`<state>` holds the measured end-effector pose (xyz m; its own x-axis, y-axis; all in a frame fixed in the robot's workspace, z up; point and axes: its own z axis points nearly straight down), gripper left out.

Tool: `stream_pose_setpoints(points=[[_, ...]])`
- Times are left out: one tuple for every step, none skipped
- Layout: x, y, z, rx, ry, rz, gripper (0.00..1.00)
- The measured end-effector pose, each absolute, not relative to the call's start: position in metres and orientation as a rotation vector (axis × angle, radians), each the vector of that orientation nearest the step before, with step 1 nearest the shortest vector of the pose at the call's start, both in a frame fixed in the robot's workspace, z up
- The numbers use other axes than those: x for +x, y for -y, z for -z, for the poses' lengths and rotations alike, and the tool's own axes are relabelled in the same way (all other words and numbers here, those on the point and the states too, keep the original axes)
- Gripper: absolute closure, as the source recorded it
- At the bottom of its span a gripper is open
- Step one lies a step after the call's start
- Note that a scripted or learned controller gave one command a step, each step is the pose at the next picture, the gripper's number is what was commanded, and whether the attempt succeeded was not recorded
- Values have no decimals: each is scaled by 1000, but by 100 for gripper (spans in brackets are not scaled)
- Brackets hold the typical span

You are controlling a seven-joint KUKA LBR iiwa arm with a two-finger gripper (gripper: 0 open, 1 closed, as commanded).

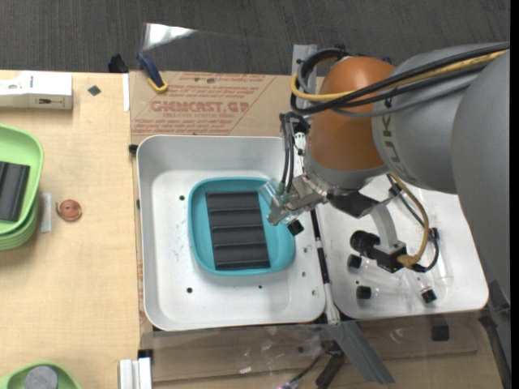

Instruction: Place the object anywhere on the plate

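Now the end effector [280,207] hangs over the near rim of the teal plate [199,233]; whether it is apart or together cannot be told. Just beside it, away from the arm, a black ridged slab [237,229] lies on that plate.

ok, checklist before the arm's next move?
1. Black ridged block lies on the plate: ok.
2. Block sits wholly inside the plate's rim: ok.
3. Plate sits flat in the left bin: ok.
4. Gripper is at the plate's right rim, beside the block: ok.
5. Gripper is free of the block: cannot tell.
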<state>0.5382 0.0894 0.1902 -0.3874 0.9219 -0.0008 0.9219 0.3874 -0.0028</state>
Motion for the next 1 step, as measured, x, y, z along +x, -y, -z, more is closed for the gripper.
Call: stream_pose_setpoints(points=[[538, -89, -190, -1740, 2615, -4, 0]])
